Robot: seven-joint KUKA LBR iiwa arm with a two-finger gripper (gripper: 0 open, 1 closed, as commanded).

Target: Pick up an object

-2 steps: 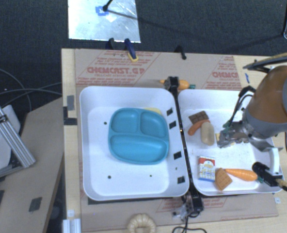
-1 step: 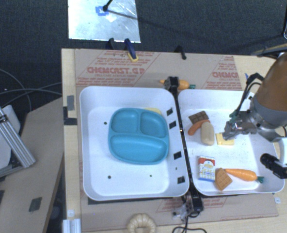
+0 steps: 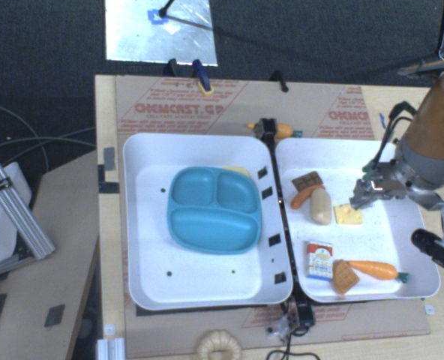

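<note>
- Two shallow white bins side by side on a cardboard-covered bench point(image 3: 169, 100): left bin point(image 3: 143, 223), right bin point(image 3: 417, 231).
- In the left bin, a blue compartment plate point(image 3: 213, 208), lying flat near the middle, with a pale yellow item point(image 3: 239, 171) peeking out just behind its far right rim.
- In the right bin, near the dividing wall, a brown chocolate piece point(image 3: 307, 180) touching a small red sausage point(image 3: 303, 196), and just right of them a cream potato-like piece point(image 3: 321, 205).
- Just beside that cream piece, a yellow cheese wedge point(image 3: 348, 215), lying flat on the bin floor.
- Toward the near edge of the right bin, a small red and white carton point(image 3: 319, 260), a brown waffle-like piece point(image 3: 344, 276) touching it, and an orange carrot point(image 3: 373, 269) stretching right from the waffle.
- Reaching in from the right, the grey arm point(image 3: 432, 148) with its orange band, wrist low over the right bin.
- Gripper point(image 3: 363, 195) poised just above and behind the cheese wedge, close to it; contact not clear.
- Cannot tell whether the pincer is apart or together: too dark and small at this angle. Nothing seen between its tips.
- On the far rim between the bins, a yellow-orange object point(image 3: 282, 131) beside a black clamp point(image 3: 267, 128).
- Beyond the bench, a shiny metal sheet point(image 3: 160, 21) on the dark floor.
</note>
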